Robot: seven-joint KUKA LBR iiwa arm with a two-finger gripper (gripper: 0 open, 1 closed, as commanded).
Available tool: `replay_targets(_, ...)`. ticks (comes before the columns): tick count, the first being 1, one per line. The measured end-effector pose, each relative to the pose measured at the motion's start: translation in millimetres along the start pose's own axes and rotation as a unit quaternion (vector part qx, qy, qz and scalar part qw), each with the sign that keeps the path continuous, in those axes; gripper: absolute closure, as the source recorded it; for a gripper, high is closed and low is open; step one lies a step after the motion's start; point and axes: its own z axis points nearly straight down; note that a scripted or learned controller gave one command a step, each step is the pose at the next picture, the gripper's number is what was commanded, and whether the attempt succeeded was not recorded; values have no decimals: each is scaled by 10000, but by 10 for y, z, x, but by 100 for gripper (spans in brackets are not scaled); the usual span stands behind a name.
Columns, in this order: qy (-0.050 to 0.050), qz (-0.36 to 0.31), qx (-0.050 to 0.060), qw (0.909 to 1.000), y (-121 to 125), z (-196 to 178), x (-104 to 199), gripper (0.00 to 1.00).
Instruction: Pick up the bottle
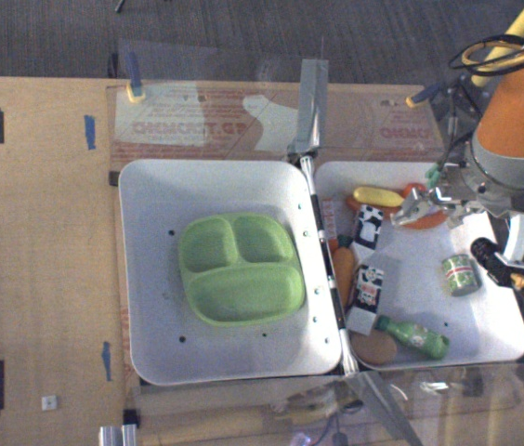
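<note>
The bottle [414,335] lies flat at the near edge of the right bin [494,328], touching a brown disc [374,348]. A slip off its rounded side is the likely risk. The state of the jaws of the gripper [448,198] cannot be told.

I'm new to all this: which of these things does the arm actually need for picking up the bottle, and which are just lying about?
Needed:
green bottle
gripper

Lying about:
green divided plate
yellow banana
two cow-print cartons
green can
carrot
</note>
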Motion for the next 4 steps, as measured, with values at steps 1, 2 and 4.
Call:
replay_targets(1, 4, 592, -41, 9982, -757, 696, 252, 0)
replay_targets(2, -45, -607, -110, 9981, -982, 744, 93, 0)
replay_targets(4, 1, -1757, -18, 9844, -901, 648, -572, 0)
